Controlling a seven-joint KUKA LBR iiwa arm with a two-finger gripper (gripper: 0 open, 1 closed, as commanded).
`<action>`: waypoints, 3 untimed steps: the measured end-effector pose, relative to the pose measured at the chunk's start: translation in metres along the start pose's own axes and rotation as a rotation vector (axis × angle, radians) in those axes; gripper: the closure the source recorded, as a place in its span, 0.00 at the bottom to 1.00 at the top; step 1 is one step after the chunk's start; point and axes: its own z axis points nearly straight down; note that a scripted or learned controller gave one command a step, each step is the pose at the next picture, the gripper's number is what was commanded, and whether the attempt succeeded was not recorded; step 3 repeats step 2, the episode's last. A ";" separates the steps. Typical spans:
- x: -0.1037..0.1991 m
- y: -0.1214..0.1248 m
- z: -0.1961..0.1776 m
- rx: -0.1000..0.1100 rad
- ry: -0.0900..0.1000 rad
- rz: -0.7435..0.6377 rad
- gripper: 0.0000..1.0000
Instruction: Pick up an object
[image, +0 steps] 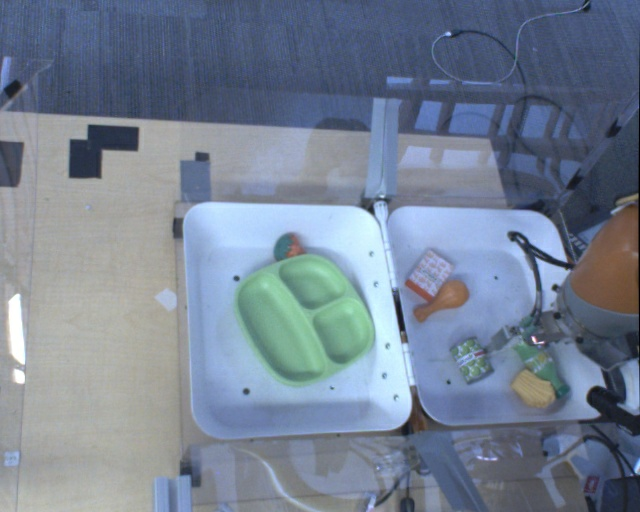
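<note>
The right bin (500, 232) holds several small items. A red and white box (430, 272) lies near its left wall, with a tan drumstick (442, 299) just below it. A small green packet (470, 360) sits lower down, and a yellow corn cob with green husk (537, 380) lies at the bin's lower right. My gripper (512, 336) is low in the right bin, between the green packet and the corn, close to the packet's right edge. Nothing is visibly lifted.
The left bin (215, 400) bears a green divided plate (304, 318), with a small red and green toy (289, 245) behind it. The arm's orange band (612, 262) hangs over the right bin's right rim. A black cable (530, 262) loops above the gripper.
</note>
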 end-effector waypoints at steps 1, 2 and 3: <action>0.000 0.003 -0.012 -0.006 0.000 -0.002 1.00; 0.034 0.064 -0.060 0.010 0.004 0.153 1.00; 0.034 0.064 -0.060 0.010 0.004 0.153 1.00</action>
